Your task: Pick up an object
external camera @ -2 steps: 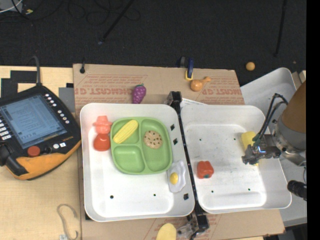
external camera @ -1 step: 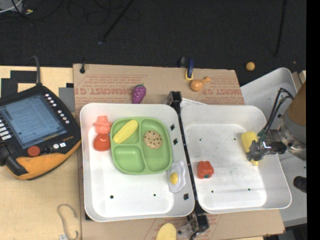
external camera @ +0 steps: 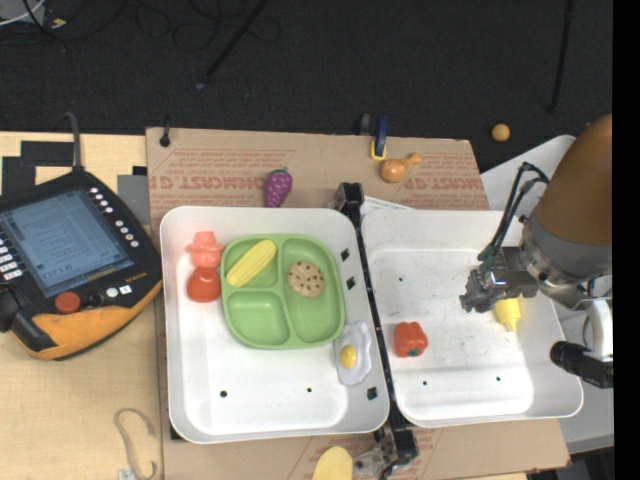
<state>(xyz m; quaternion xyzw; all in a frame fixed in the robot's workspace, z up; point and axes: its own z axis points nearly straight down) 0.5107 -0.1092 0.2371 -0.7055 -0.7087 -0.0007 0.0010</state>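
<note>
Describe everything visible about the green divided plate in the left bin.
The green plate looks like smooth plastic, rounded-square, with three compartments. It lies flat in the upper middle of the left white bin. A yellow corn cob lies tilted in its upper-left compartment, a speckled cookie in its right one, and the lower-left compartment holds nothing. A red-and-pink toy stands at its left edge, and a fried egg sits by its lower-right corner; whether either touches it is unclear.

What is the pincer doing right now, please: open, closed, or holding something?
Pincer: it cannot be told whether it is open or closed; it sits over the right bin, right beside a yellow object.
</note>
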